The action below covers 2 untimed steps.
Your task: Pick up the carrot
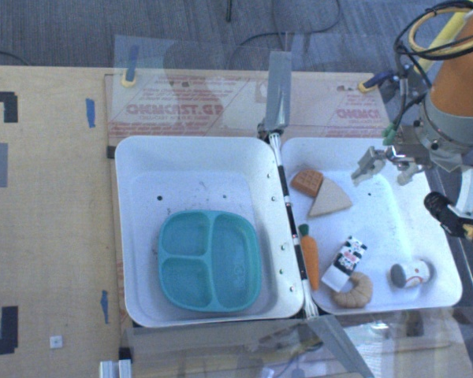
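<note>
You had the carrot (309, 257) lying against the left wall of the right bin (449, 286), just beside the divider between the two bins, its green top pointing toward the far side and its orange body running toward the near edge. That placement mattered: pressed so close to the wall, it probably left little room for a finger on that side, so a grasp along its length would likely have suited better than one across it. The gripper (387, 164) hung over the far part of the same bin, well apart from the carrot and toward the far right of it, with its two fingers spread and nothing between them; it looked parked there ready to descend, not yet committed to any object. Just beyond the carrot's top sat a waffle piece (307, 182) touching a wedge (331, 200). To the carrot's right stood a small carton (344, 263), and a croissant (354, 290) curled near the carton's base; a cup (411, 274) lay farther right. In the left bin (134, 164), on the other side of the divider from the carrot, a teal tray (210, 261) rested flat, out of the way of the job.
</note>
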{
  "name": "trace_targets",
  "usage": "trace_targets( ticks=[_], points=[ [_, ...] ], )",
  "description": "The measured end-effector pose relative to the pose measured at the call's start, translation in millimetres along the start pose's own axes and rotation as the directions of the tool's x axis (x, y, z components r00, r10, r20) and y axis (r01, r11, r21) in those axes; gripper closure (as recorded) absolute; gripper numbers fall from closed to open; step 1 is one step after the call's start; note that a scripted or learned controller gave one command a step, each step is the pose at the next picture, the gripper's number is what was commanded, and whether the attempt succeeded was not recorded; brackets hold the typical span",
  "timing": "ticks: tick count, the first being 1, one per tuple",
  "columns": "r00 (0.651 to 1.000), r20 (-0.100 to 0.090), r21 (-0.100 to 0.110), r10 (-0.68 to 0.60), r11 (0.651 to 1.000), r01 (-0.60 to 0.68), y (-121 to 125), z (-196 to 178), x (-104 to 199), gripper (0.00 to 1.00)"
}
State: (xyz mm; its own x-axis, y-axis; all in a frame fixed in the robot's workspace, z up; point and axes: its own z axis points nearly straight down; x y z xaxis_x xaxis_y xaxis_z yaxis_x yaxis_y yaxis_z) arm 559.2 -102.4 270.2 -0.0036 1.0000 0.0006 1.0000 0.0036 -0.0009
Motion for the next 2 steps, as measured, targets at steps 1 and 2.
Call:
trace_targets(
  ticks=[1,2],
  points=[
    [0.997,0.0,0.0,0.074,0.997,-0.074,-74.4,80.6,47.3,0.0],
    [0.998,0.002,-0.005,-0.067,0.998,0.067,-73.4,169.1,12.7,0.0]
  ],
)
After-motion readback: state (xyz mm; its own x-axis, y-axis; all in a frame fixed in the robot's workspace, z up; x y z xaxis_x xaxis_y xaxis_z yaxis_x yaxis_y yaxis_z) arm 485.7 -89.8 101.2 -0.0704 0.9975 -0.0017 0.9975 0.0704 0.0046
